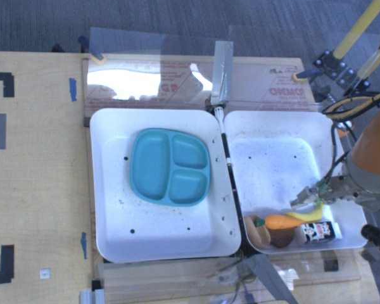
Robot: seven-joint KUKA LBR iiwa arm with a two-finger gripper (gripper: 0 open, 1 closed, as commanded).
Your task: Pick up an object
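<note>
A pale wooden worktop [38,189] carries two shallow white plastic bins side by side. The left bin [114,227] holds a teal plastic plate with three compartments [170,167], lying flat near the bin's middle, well apart from every wall.

The right bin [272,138] has its things gathered along the near edge. A curved yellow banana [307,215] lies there, with an orange carrot [284,221] touching it on the left side and just below. To the left of the carrot sits a tan rounded piece [259,233] beside a dark brown lump [280,237] — what these two are cannot be told. To the right, a small black-and-white printed carton [318,232] lies on its side, just beside the banana's lower end.

The grey arm reaches in from the right, its orange band [373,151] showing at the frame's edge. The gripper [308,199] hangs low over the near right part of the right bin, directly above the banana's upper end. Its metal tips lie right at the fruit — whether the jaws are open or closed on it cannot be told. Black cables [354,103] loop behind the arm.
</note>
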